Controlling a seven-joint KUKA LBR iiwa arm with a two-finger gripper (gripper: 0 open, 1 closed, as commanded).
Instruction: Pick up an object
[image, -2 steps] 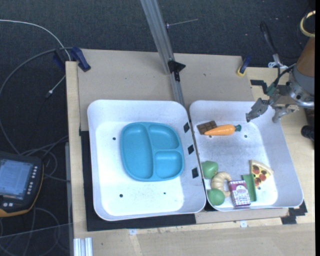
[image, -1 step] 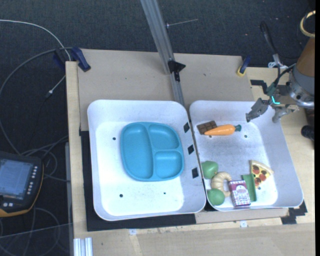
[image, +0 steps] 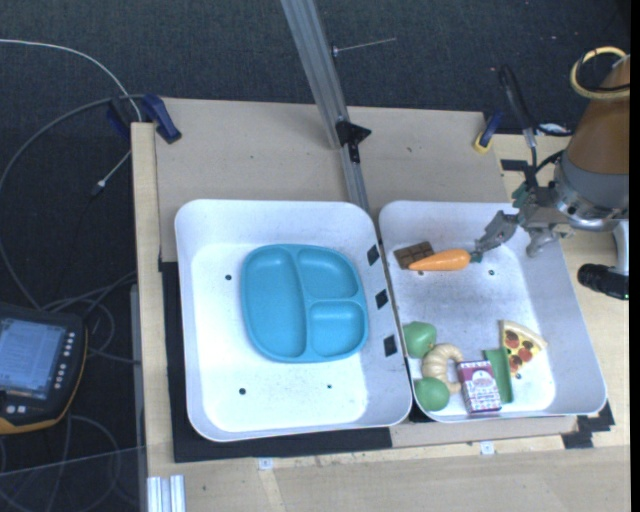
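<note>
The gripper (image: 508, 236) is seen at the upper right part of the right bin (image: 560, 320), low over the bin floor, with its two fingers spread apart; nothing is held between them. One finger (image: 492, 236) is pointed toward the carrot (image: 440, 261), which is lain flat just to the gripper's left, its tip very near that finger; contact cannot be told. A small brown block (image: 413, 252) is placed touching the carrot's far end, farther left of the gripper.

Below the gripper, toward the near edge of the same bin, a pizza slice toy (image: 522, 343) is found, with a green stick (image: 500, 374) just beside it. Lower left of the gripper a cluster is grouped: a red box (image: 479, 387), a beige ring-shaped piece (image: 442, 358), and two green round pieces (image: 419, 336) (image: 431, 393), all close together or touching.

Well to the gripper's left, the left bin (image: 205, 300) is occupied by a blue divided plate (image: 300, 300). Both bins are carried on the desk (image: 250, 150). Far left of the gripper, off the desk, a handheld pendant (image: 35, 365) is seen.
</note>
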